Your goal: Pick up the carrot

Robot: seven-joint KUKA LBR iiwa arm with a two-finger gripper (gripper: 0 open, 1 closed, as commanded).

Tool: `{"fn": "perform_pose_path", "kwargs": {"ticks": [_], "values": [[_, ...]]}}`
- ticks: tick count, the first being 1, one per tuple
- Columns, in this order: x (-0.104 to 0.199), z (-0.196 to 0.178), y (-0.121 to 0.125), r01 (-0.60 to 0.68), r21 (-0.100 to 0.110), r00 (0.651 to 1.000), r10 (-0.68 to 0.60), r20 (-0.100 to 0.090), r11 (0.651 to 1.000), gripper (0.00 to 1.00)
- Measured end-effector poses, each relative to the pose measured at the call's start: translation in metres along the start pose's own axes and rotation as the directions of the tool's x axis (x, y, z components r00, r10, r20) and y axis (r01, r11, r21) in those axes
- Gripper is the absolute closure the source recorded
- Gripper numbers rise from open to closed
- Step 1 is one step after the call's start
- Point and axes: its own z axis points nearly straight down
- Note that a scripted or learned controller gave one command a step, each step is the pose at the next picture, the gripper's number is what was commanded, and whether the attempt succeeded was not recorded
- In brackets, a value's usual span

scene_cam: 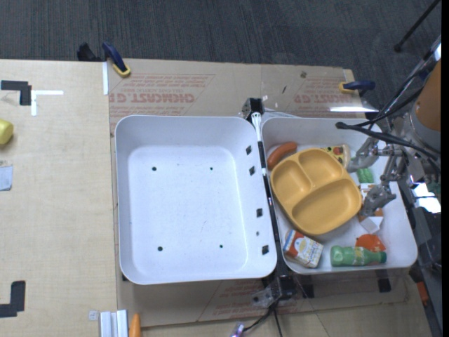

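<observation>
Carrot in right bin, near front-right corner, between yellow plate and green bottle. Claw hovers just behind it, toward bin's back; claw state cannot tell. Carrot's long axis unclear.

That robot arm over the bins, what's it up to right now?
The arm reaches in from the right, its claw hanging over the right bin, beside a yellow divided plate. It is meant to pick up the carrot, the orange piece lying near the bin's front right corner, next to a green bottle. Nothing shows between the claw's fingers, so the carrot is not yet picked up. The left bin sits alongside.
</observation>
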Motion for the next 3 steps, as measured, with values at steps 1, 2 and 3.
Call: {"fn": "perform_pose_path", "kwargs": {"ticks": [1,2,3], "values": [[-0.060,0.007,-0.050,0.107,0.000,0.994,-0.107,0.002,0.994,0.00],[-0.122,0.117,-0.058,0.047,0.000,0.999,-0.047,0.001,0.999,0.00],[-0.108,0.169,-0.053,0.154,0.002,0.988,-0.154,0.005,0.988,0.00]]}}
